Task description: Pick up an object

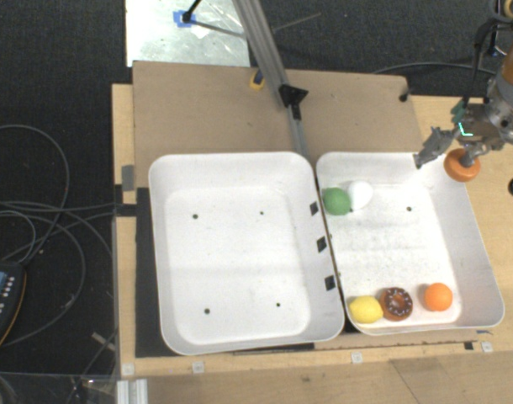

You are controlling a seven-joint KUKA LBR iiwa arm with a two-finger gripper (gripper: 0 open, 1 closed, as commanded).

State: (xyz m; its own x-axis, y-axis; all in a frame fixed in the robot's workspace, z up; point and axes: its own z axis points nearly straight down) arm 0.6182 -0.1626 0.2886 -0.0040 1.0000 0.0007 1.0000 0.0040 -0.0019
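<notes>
Gripper (458,152) at the right edge of the frame, above the upper right corner of the right bin (471,225). One grey finger (431,146) juts left; an orange object (462,167) sits under the wrist, at the bin's far rim. Cannot tell whether the fingers are apart, together, or clamped on that object; contact is unclear from this angle.

Right bin contents: green ball (335,200) in the upper left corner, touching a white ball (358,194) just to its right. Along the near wall, a row: lemon (366,310), brown donut (397,304) touching it, then an orange (438,296) slightly apart toward the right.

Left bin (168,251) lies beside the right one, rims overlapping at frame centre. Grey pole (261,36) slants from the top of the frame down to the bins' junction.
</notes>
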